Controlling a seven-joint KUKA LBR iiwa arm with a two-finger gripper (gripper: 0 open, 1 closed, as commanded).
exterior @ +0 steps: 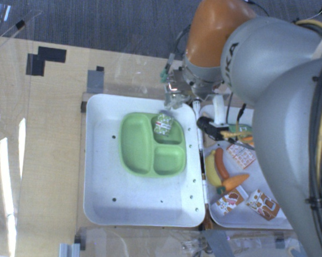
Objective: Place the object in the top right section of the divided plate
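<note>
My gripper hangs over the far rim of the left bin; how wide it stands I cannot tell. Just below it a small green-white packet lies in the top right section of the green divided plate.

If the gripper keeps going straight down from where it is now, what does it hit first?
Probably the small green-and-white object in the green divided plate's top right section, just under the gripper. Depth is unclear from this slanted view.
</note>
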